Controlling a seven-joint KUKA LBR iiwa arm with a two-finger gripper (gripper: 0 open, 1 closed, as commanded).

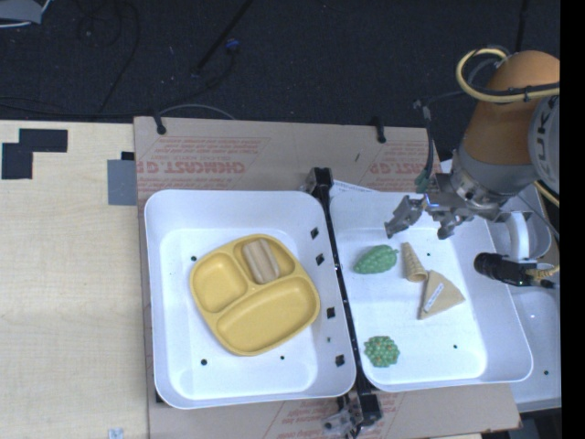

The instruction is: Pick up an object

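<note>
The pincer (423, 219) hangs over the upper part of the right bin (512, 355), at about 1 o'clock from that bin's middle, with its two fingers spread apart and nothing between them. Just below it, toward 6 o'clock, a tan cone (413, 262) lies on the bin floor, and beside the cone at 4 o'clock lies a tan wedge (441, 294) with a small pale label whose writing is too small to read. At 9 o'clock from the cone there is a green leafy piece (376, 260), and well below it, near the front wall of the bin, a round green bumpy piece (381, 350). The left bin (174, 373) holds a yellow divided tray (254, 296); in its small compartment at 12 o'clock lies a tan piece like a bread roll (263, 261), while the other two compartments show only yellow. Both bins stand on a brown cardboard sheet (238, 158) with red print, which appears upside down and which I cannot read with certainty
</note>
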